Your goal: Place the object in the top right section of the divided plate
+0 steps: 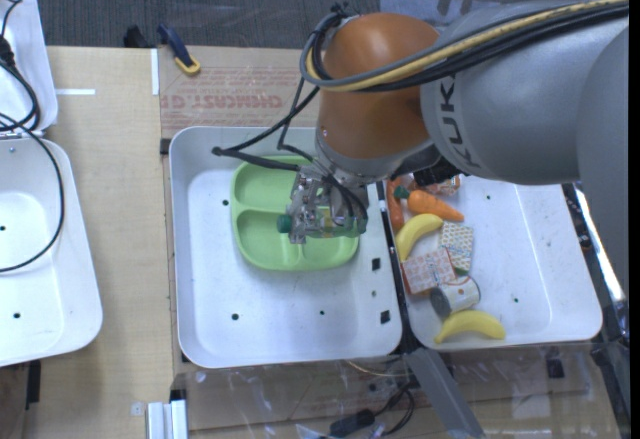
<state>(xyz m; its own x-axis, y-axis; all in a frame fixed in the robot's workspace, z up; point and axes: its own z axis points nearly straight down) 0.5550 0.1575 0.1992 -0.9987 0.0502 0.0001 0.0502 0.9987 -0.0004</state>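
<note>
gripper (318, 210) over divided plate (262, 227), near rt edge

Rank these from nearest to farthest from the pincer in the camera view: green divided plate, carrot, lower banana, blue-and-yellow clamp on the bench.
1. Green divided plate: directly under the pincer, in the left bin.
2. Carrot: just right of it, across the divider in the right bin.
3. Lower banana: near the right bin's front edge.
4. Blue-and-yellow clamp: on the bench, top left, beyond the bins.

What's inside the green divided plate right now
The gripper hangs over the green divided plate, near its right side. The left sections look bare. The top right section is covered by the arm, so its contents cannot be seen.
</note>
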